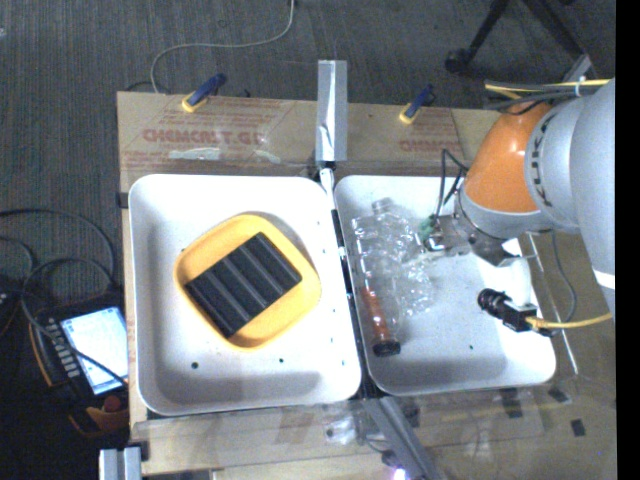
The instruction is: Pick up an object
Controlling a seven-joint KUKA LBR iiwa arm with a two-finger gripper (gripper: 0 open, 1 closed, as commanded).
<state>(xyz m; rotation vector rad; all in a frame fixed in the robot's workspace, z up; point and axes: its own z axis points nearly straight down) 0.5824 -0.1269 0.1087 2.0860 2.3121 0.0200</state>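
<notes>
I see my claw [440, 236] in the right bin [500, 363]; the clear plastic bottle [392, 268] lies at its eight o'clock, touching. Its spread I cannot tell.

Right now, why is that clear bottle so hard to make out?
Camera view: the bottle is see-through, lying on a white bin, so only faint glints outline it; the picture is soft. The yellow tray contrasts sharply.
</notes>
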